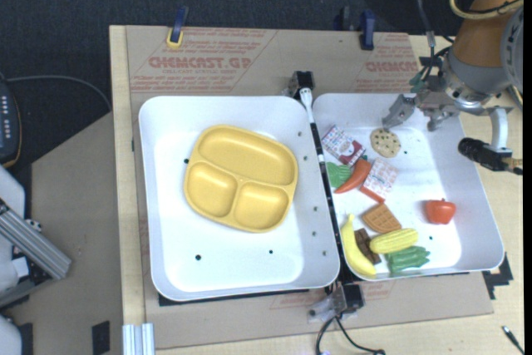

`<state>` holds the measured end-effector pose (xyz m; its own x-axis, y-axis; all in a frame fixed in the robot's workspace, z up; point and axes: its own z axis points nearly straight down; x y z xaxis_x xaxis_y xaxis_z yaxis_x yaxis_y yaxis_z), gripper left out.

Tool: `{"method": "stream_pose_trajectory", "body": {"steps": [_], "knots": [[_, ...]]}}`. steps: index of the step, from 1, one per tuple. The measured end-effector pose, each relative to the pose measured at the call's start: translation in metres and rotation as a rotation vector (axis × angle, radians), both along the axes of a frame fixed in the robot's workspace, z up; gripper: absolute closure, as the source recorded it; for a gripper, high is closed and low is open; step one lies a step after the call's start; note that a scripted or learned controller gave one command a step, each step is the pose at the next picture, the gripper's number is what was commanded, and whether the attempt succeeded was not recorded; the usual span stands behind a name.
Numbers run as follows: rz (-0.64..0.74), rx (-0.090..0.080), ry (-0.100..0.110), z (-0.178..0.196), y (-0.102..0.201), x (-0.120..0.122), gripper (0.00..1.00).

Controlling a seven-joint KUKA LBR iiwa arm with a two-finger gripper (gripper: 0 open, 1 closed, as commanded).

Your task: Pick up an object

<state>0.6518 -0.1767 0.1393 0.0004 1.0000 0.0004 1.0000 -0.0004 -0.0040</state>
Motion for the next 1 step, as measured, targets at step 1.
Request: {"method": "stream_pose_trajectory", "body": {"steps": [1], "knots": [[0.001,0.001,0.002,-0.0535,0.0011,-0.001,0.0]]}}
